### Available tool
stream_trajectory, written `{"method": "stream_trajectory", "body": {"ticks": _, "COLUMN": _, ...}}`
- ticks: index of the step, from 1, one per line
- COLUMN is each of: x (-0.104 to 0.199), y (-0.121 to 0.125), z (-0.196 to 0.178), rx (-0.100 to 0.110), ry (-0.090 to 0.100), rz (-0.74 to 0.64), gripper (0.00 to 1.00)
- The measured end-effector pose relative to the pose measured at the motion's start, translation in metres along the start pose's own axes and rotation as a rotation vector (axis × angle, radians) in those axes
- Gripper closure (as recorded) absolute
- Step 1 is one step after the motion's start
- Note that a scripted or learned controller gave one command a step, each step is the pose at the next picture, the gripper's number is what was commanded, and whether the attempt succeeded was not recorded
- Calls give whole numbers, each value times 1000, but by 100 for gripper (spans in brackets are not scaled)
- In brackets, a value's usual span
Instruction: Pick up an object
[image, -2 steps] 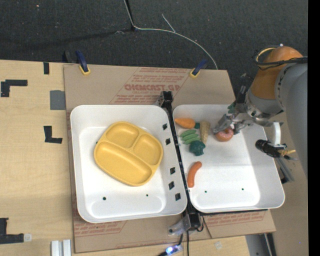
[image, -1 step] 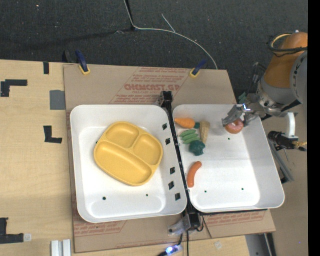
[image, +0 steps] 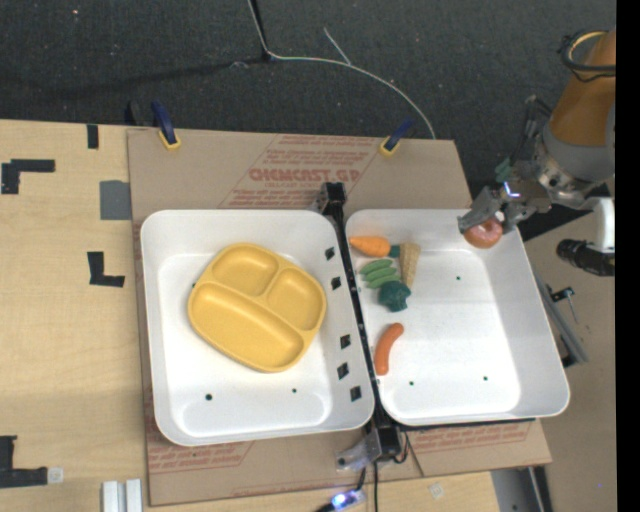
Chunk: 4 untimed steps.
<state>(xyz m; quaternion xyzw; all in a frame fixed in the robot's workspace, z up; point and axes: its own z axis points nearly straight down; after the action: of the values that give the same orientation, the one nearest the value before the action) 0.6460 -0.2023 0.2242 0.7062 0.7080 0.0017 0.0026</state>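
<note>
My gripper (image: 487, 222) hangs over the far right corner of the right bin (image: 500, 330), shut on a small red round object (image: 485, 234) that sits between its fingers. Along the right bin's left side lie an orange carrot (image: 371, 245), a green pea pod (image: 378, 270), a dark green broccoli piece (image: 394, 295), a tan cone (image: 410, 261) and an orange-red sausage (image: 387, 347).
A yellow divided plate (image: 258, 305) lies in the left bin (image: 180, 400). A black clip-lined divider (image: 345, 300) separates the bins. The grey and orange arm (image: 580, 130) reaches in from the upper right. Cables run across the dark floor beyond the bench.
</note>
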Motion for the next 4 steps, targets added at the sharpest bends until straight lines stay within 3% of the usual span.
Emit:
{"method": "stream_trajectory", "body": {"ticks": 1, "x": 1, "y": 1, "z": -7, "rx": 6, "ry": 2, "rz": 1, "gripper": 100}}
{"method": "stream_trajectory", "body": {"ticks": 4, "x": 164, "y": -33, "z": 12, "rx": 10, "ry": 3, "rz": -3, "gripper": 100}}
